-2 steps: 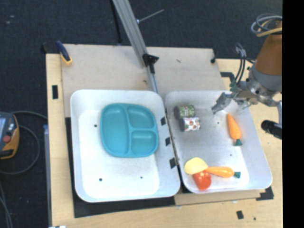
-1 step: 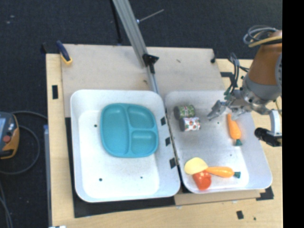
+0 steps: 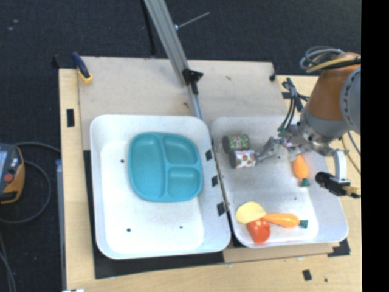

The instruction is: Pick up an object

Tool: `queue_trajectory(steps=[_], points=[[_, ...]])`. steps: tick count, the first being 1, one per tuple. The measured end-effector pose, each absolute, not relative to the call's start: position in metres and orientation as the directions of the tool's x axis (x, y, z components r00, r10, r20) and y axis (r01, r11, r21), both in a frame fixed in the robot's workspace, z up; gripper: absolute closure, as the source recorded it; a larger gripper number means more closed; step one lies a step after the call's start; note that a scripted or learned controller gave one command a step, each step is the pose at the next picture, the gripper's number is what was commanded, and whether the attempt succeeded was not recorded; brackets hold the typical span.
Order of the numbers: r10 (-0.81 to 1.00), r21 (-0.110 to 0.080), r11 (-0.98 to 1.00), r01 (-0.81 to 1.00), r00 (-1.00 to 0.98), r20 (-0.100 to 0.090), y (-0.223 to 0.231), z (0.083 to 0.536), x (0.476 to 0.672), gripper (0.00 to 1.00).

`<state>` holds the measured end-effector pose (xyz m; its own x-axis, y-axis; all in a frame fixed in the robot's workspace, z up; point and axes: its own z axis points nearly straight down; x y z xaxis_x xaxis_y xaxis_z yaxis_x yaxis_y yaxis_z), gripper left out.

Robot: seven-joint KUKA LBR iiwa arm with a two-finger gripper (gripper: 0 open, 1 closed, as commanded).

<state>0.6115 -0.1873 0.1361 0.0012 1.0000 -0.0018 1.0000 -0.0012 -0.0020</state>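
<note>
Two small cans sit near the far left corner of the right bin (image 3: 328, 227): a green can (image 3: 236, 142) and, just beside it, a white can (image 3: 244, 159). The tool (image 3: 262, 153) is reaching in low, its tip right at the white can; whether it's wide or closed I can't tell from here. Best play, I'd say: square up on the white can, keep clear of the green one, close only once the can sits between the fingers. An orange carrot (image 3: 300, 166) lies near the arm; more toy food crowds the near edge.

A robotics lab: plywood bench (image 3: 152, 84), twin white bins (image 3: 109, 236).
</note>
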Motion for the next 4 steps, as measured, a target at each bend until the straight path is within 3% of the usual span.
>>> queue_trajectory(steps=[1,2,4], points=[[1.000,0.012,-0.004,1.000,0.004,-0.007,-0.191,0.106,0.615,0.00],[1.000,0.006,-0.004,1.000,0.004,-0.004,-0.190,0.114,0.613,1.00],[1.000,0.006,0.002,1.000,-0.002,-0.002,-0.203,0.214,0.622,1.00]])
